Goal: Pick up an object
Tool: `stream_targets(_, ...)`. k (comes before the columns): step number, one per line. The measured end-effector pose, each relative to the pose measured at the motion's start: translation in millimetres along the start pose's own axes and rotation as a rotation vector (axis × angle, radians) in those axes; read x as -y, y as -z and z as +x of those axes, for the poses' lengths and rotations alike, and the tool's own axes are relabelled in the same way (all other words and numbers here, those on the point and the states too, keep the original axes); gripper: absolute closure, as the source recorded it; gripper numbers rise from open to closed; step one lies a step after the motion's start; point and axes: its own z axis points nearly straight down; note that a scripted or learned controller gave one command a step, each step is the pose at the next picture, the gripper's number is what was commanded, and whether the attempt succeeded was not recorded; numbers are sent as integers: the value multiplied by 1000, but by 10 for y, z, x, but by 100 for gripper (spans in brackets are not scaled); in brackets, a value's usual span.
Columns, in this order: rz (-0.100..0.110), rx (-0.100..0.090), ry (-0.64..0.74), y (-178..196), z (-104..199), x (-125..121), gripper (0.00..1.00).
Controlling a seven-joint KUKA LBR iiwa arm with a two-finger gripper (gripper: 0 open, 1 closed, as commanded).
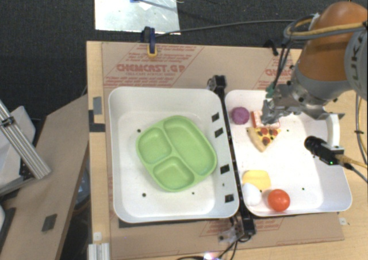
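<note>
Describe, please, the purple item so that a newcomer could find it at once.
Start at the right-hand white bin, the one beside the bin holding the green divided plate. Near its far left corner lies the purple ball, just left of the pizza slice toy. It is the only purple, round thing there.

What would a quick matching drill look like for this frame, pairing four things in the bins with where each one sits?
Things:
1. green divided plate
2. purple piece
3. pizza slice
4. red ball

Places:
A. right bin, near front edge, right of the white egg
B. right bin, just below the gripper
C. middle of the left bin
D. right bin, far left corner, beside the divider

Pairs: 1-C, 2-D, 3-B, 4-A
</note>
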Motion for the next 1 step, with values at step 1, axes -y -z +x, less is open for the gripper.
stream_targets(1,1,0,0,1,476,0,100)
